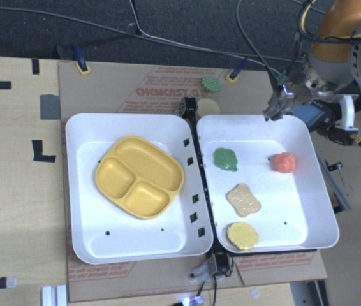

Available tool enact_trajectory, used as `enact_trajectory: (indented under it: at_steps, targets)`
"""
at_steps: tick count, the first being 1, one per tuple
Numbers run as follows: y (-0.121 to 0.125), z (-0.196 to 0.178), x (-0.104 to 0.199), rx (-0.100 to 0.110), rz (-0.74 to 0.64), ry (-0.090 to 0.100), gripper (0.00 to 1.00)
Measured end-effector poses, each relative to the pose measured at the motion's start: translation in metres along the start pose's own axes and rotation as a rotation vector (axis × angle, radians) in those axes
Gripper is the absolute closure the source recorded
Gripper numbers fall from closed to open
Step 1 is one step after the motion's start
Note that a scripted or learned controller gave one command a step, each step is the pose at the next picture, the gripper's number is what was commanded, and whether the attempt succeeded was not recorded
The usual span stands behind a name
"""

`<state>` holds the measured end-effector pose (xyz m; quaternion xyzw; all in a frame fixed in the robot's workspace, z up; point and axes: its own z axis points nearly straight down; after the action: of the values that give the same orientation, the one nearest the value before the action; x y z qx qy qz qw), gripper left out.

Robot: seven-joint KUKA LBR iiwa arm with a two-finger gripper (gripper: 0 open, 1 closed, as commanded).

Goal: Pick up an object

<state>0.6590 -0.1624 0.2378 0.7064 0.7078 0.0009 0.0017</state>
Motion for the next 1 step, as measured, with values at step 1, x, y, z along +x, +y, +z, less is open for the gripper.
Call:
enact_trajectory:
  at_steps: [1]
  targets:
    - [0.0012,-0.0533,0.0008,-0.001,0.000,0.000,1.00]
